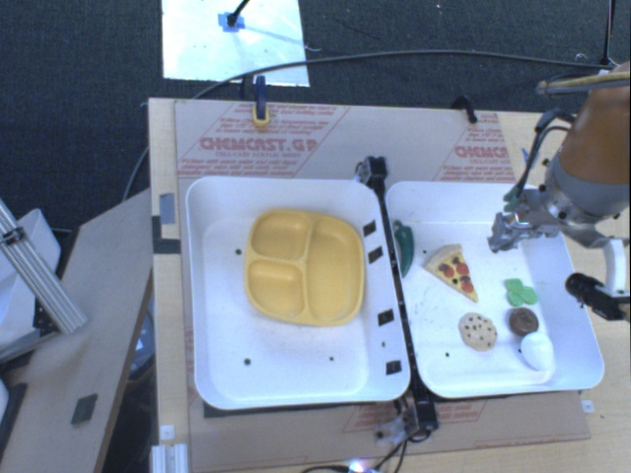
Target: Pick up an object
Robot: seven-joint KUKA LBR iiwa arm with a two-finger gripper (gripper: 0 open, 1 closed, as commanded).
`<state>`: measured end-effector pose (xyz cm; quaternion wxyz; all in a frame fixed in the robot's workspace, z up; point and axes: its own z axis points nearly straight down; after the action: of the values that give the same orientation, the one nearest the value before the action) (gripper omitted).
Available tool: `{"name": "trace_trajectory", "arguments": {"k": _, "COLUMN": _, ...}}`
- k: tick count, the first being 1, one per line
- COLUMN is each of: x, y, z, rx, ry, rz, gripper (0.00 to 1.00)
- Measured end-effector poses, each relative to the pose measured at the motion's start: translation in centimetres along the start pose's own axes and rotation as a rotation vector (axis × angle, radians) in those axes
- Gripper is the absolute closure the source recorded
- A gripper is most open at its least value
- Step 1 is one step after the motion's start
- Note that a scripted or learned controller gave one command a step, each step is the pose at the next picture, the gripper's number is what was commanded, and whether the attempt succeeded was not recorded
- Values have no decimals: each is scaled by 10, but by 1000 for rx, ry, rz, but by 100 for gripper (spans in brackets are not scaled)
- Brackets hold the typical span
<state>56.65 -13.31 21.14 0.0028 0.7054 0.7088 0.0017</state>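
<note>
The gripper (505, 235) hangs over the right bin (582, 363), near that bin's far right corner, with nothing between its fingers; how wide they stand apart I cannot tell from this slant. The toy pizza slice (453, 269) lies nearest it, toward the middle of the bin floor and well clear of the walls, so it looks the easiest pick. A green pepper (403, 245) hugs the left wall; a cookie (478, 331), a chocolate doughnut (523, 320), a green leafy piece (520, 291) and a white egg (537, 351) crowd the near right corner. The left bin (212, 363) holds a yellow divided plate (301, 266). To do this well, centre over the slice, align the fingers across its narrow width, then descend straight down.
</note>
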Motion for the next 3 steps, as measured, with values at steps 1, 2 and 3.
{"name": "trace_trajectory", "arguments": {"k": 1, "x": -3, "y": 11, "z": -59, "rx": -1, "ry": 0, "rz": -1, "gripper": 100}}
{"name": "trace_trajectory", "arguments": {"k": 2, "x": -3, "y": 12, "z": -72, "rx": 3, "ry": 1, "rz": -1, "gripper": 100}}
{"name": "trace_trajectory", "arguments": {"k": 3, "x": 56, "y": 20, "z": -59, "rx": 5, "ry": 3, "rz": -5, "gripper": 100}}
